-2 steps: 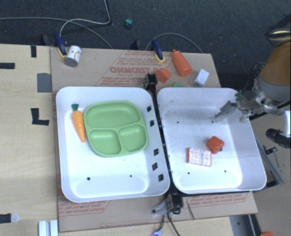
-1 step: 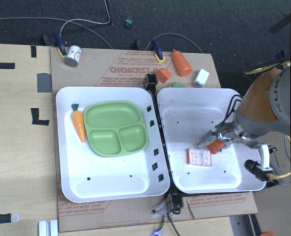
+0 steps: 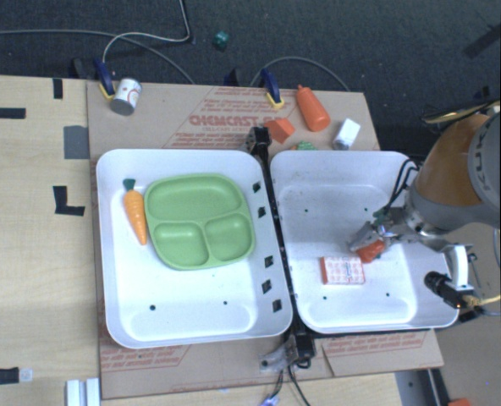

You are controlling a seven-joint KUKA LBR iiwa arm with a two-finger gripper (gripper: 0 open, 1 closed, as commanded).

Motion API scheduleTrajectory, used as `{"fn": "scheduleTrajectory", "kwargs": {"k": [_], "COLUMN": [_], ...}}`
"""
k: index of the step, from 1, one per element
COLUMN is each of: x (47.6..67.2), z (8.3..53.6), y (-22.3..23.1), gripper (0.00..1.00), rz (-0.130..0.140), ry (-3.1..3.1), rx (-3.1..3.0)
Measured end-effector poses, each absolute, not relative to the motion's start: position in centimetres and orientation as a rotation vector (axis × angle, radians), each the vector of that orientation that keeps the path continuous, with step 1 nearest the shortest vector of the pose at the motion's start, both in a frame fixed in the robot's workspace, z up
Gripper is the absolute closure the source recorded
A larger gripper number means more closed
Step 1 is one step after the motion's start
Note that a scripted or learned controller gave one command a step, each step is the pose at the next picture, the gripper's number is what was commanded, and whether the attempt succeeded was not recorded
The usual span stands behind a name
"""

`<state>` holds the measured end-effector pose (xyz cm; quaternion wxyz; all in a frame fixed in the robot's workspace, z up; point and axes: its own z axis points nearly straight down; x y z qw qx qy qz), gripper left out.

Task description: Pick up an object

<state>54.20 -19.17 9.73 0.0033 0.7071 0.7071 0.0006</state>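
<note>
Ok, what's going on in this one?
The arm reaches in from the right, with its gripper low in the right bin, at a small orange piece. A red and white card lies flat beside it. Whether the piece is actually gripped cannot be told. The left bin holds a green divided plate and a toy carrot.

The arm (image 3: 458, 180) ran off the right side of the view, so only its wrist end showed. The gripper (image 3: 371, 242) was small and blurred, and its jaws could not be made out. A small orange object (image 3: 370, 251) sat right at its tip; whether it was touching or held was unclear. The print on the red-and-white card (image 3: 343, 271) in the right bin (image 3: 318, 172) was too fine to read. A tiny green thing (image 3: 221, 38) beyond the bench could not be identified.
</note>
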Motion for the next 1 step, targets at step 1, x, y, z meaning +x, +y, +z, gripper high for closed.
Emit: {"fn": "scheduleTrajectory", "kwargs": {"k": [1], "x": [54.06], "z": [18.07], "y": [-11.14], "gripper": [1.0], "rz": [0.0], "ry": [2.225], "rx": [2.219]}}
